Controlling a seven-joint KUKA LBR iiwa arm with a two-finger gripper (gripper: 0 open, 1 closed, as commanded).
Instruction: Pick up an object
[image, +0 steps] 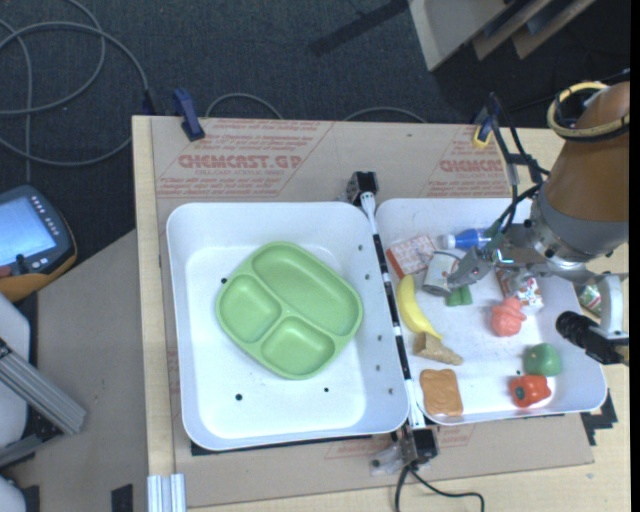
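Worktop (250, 160): brown board that carries both bins; printed lettering runs along its far edge.
Left bin (190, 300): white and shallow, set edge to edge with the right bin; judged to be the drop-off side, since it is kept apart from the clutter.
Right bin (560, 400): the landmark for everything below; it holds the loose objects, judged to be the picking side.
Arm (590, 170): reaches over the right bin's far right corner, its wrist tilted down toward the bin's middle.
Green tray (290, 308): a three-part plate in the middle of the left bin, so just beyond the right bin's left wall, turned at a slant.
Banana (412, 308): close along the right bin's left wall; its long axis runs roughly parallel to that wall, curved, the dark tip toward the far end.
Pincer (462, 275): low over the right bin's middle, near a small green piece (459, 296); whether it is open or closed cannot be told, and nothing is seen held.
Likely target: the green piece, being directly beneath; too small to judge its axis.
Peach-coloured fruit (507, 318): right of the bin's centre, round, without a clear axis.
Tomato (531, 390): near the bin's front right corner.
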